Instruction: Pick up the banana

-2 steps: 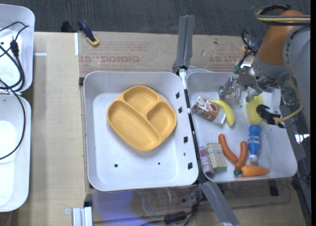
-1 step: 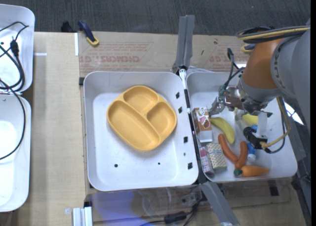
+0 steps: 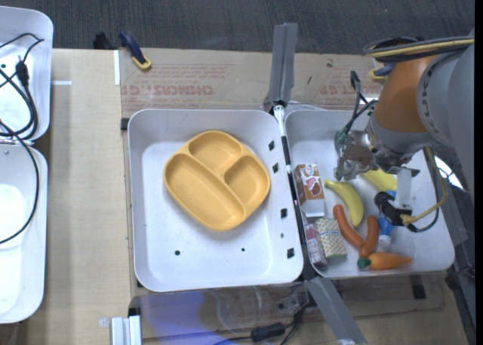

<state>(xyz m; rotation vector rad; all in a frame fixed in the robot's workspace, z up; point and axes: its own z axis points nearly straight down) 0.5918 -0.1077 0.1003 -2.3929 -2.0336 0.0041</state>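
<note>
A yellow divided plate lies in the left bin. In the right bin, the banana lies beside a small carton (sausages just right). The hand hangs above its upper end; whether it's apart or together I cannot tell.

On my feed the left bin holds a yellow divided plate, lying flat near its middle. In the right bin I see a small carton against the left wall, a patterned packet just below it, two red sausages side by side, and a carrot near the front edge. A blue-and-yellow clamp lies on the worktop.
</note>
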